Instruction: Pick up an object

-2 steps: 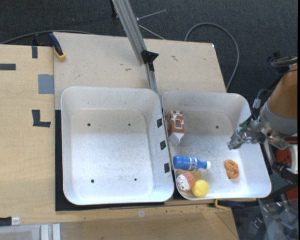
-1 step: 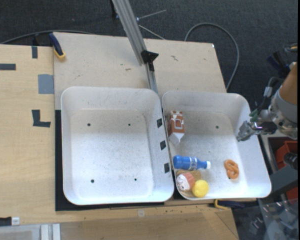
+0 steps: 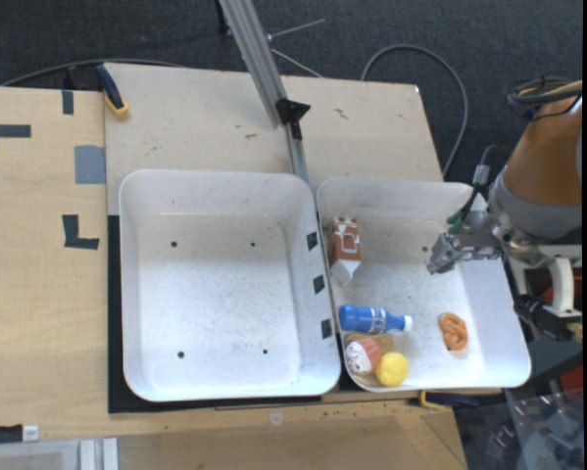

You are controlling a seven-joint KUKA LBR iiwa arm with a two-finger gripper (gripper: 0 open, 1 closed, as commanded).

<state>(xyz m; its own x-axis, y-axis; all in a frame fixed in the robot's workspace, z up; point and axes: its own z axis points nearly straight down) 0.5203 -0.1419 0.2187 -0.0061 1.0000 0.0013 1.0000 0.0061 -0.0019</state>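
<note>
Pretzel (image 3: 454, 331) lies in rt bin (image 3: 489, 360) near end effector (image 3: 442, 258), grip state prob. unreadable.

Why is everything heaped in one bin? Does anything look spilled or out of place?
Nothing looks spilled or broken. All the things sit in the right bin: a blue bottle lying on its side, an orange-and-white carton, a pretzel and a yellow ball pressed into the near corner. The gripper hangs above that bin.

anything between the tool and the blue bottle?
No. In the camera view, bare white bin floor runs from the tool to the blue bottle.
</note>
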